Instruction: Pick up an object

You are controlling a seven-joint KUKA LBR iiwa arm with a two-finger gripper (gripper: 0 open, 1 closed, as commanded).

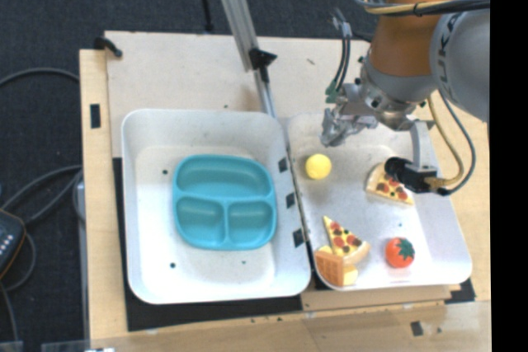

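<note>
Lying in the left bin is a teal divided tray. In the right bin, a yellow ball sits near the back-left corner, two toy pizza slices and a toy tomato nearer the front. The gripper hangs just above the ball, holding nothing; how it is set I cannot tell.
</note>
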